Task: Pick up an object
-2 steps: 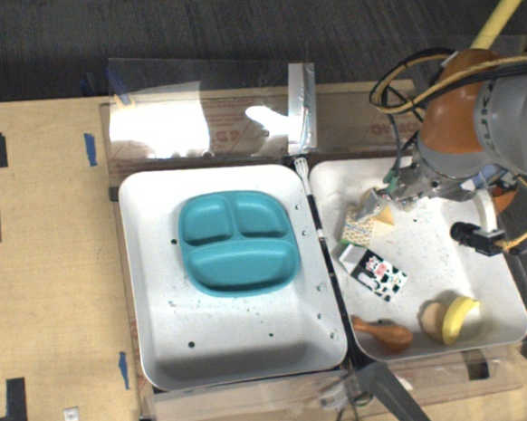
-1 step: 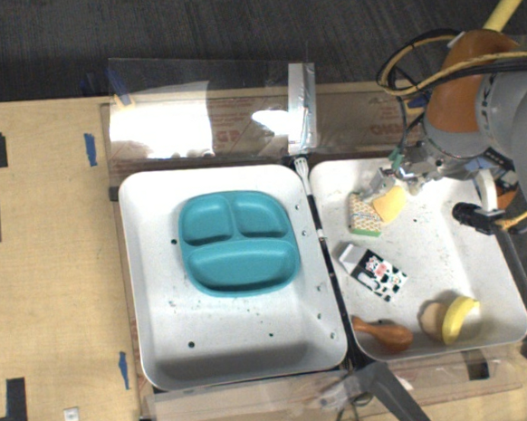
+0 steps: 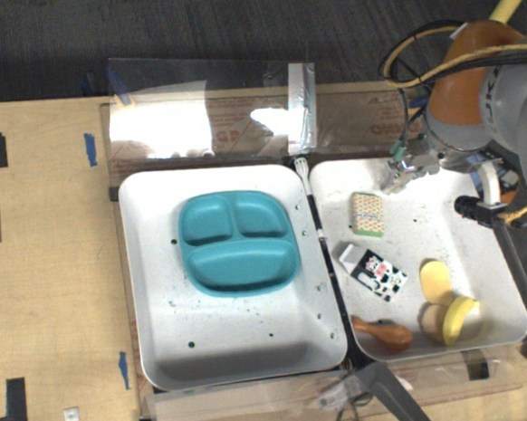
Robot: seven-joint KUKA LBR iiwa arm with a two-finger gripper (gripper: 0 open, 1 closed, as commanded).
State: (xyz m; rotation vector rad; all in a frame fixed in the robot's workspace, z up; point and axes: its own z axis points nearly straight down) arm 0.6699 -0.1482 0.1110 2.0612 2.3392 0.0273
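Note:
The right bin (image 3: 484,242) holds several small objects. A pale patterned box (image 3: 367,213) lies near its back left. A black-and-white patterned pack (image 3: 375,272) sits in the middle. A yellow lump (image 3: 435,280) and a yellow banana-like piece (image 3: 460,318) rest at the front right against a brown ball (image 3: 429,317). A brown drumstick-like item (image 3: 383,333) lies at the front edge. My gripper (image 3: 400,172) hangs over the bin's back edge, up and to the right of the patterned box, with nothing seen in it.
The left bin (image 3: 151,286) carries a teal divided plate (image 3: 239,241). A clear plastic wall (image 3: 202,119) stands behind the bins. The grey arm with its orange band (image 3: 463,89) and cables fills the upper right corner. Wooden bench surface lies to the left.

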